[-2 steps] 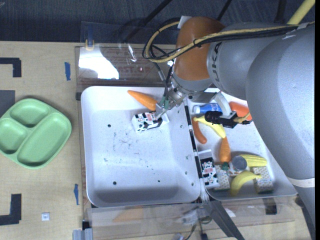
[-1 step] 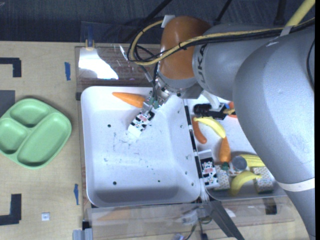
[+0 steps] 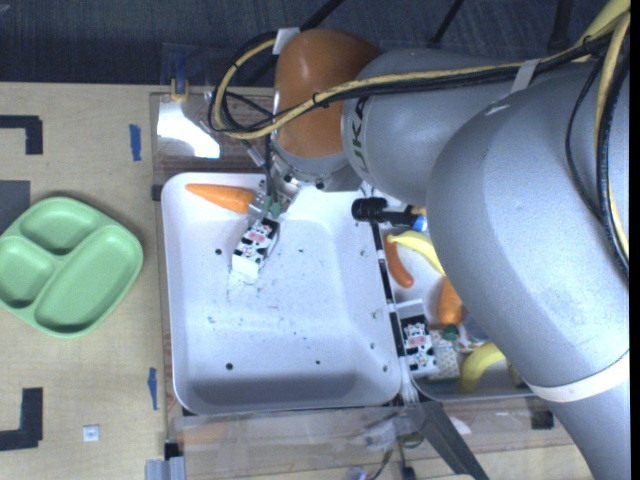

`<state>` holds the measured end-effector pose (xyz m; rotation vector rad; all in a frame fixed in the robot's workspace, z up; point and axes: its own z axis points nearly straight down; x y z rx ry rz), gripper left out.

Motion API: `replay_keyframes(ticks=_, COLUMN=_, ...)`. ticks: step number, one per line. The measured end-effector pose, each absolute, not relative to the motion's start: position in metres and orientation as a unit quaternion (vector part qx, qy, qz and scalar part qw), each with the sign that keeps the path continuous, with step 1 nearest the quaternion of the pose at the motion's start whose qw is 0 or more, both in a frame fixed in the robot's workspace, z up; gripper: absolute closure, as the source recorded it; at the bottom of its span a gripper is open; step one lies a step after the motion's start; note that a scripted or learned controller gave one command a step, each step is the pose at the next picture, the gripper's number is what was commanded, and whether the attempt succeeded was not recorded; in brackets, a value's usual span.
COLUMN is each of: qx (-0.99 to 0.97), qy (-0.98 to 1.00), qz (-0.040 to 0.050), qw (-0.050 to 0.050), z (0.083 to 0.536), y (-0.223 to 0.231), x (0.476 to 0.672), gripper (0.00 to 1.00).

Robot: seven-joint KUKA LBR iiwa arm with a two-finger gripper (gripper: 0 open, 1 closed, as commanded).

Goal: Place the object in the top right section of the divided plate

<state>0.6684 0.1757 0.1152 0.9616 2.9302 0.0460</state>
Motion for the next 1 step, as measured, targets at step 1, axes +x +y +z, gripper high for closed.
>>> replay_keyframes(ticks=1, qx=0.304, qy=0.953, qz=0.0013, qw=0.005, z=0.0893, y=0.2227, x=0.6274, gripper=1.00)
